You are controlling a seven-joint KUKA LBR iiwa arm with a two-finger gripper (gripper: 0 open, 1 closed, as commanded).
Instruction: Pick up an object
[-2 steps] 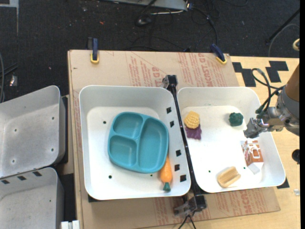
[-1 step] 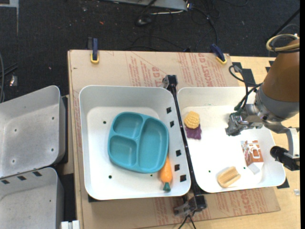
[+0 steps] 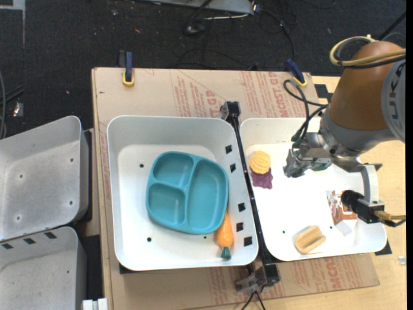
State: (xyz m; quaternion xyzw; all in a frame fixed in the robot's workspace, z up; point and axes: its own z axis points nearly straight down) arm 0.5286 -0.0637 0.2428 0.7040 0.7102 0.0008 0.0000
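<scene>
Hovering right of centre, pincer (image 3: 299,165) near yellow piece (image 3: 260,161) on purple piece (image 3: 262,177); finger state unclear; risk: descent misses, nudging pile aside

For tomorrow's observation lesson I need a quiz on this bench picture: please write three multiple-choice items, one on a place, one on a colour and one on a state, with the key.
1. Where does the toy carrot lie?
A. In the left bin, beside the divided plate
B. In the right bin
C. On the floor

2. What colour is the divided plate?
A. Red
B. Teal
C. Black

3. How does the gripper stand?
A. Lifting the carrot
B. Above the right bin, near the yellow ridged piece, with nothing seen between its fingers
C. Resting on the plate

Key:
1. A, the carrot touches the plate's lower right edge inside the left bin.
2. B, its three compartments are all teal.
3. B, the gripper hangs over bare white bin floor to the right of the yellow piece.
</scene>
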